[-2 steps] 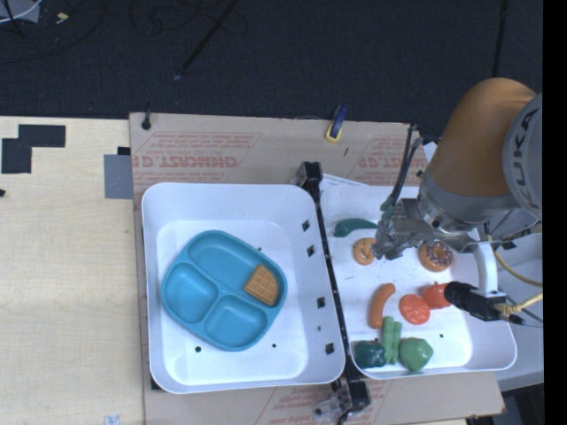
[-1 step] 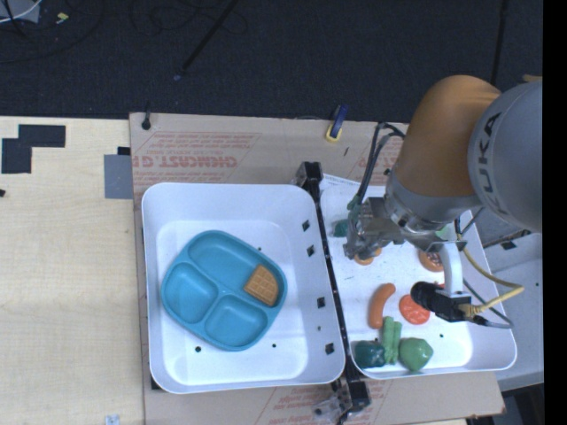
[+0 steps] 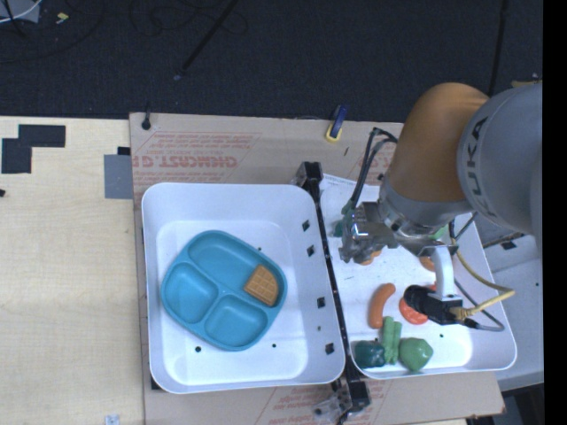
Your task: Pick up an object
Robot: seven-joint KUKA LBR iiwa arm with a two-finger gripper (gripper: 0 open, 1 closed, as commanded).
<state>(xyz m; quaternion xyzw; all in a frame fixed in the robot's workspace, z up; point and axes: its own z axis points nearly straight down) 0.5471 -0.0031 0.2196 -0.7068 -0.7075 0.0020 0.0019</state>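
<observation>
My gripper point(image 3: 361, 243) sits low in the right bin point(image 3: 496, 348), its grip state impossible to tell from here. Toy foods lie beyond: an orange sausage point(image 3: 381, 304) nearest, green pieces point(image 3: 400, 347) farther. I judge this the reaching step; next I need a clean descent onto one item.

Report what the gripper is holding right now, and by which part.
Cannot be told. The two-finger gripper is low in the right white bin, its tips too dark and blurred to read. The orange sausage-shaped toy and green toy vegetables lie apart from it.
</observation>
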